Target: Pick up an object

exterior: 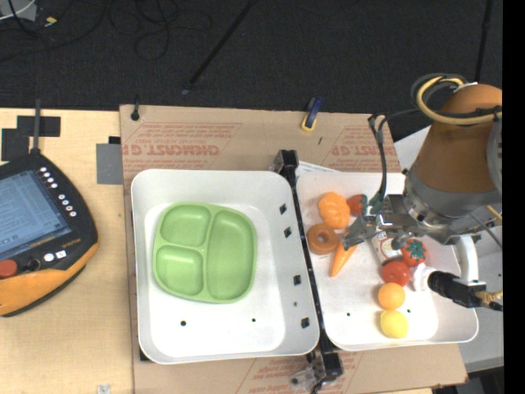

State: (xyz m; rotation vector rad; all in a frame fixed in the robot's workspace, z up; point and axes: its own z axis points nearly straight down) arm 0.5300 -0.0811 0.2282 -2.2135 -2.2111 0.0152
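While the arm (pixel 455 150) leans in from three o'clock, its gripper (pixel 379 230) hangs low over the right bin (pixel 361 331), fingers parted narrowly with nothing visibly between them. At nine o'clock of it lie a small orange pumpkin (pixel 333 208), a brown ring (pixel 321 239) and a toy carrot (pixel 342 259), crowded against the bin's left wall. A tomato (pixel 394 272), an orange (pixel 391 296) and a lemon (pixel 394 324) line up toward six o'clock. The left bin (pixel 164 335) bears a green divided plate (pixel 205 251) with bare floor along its edges.
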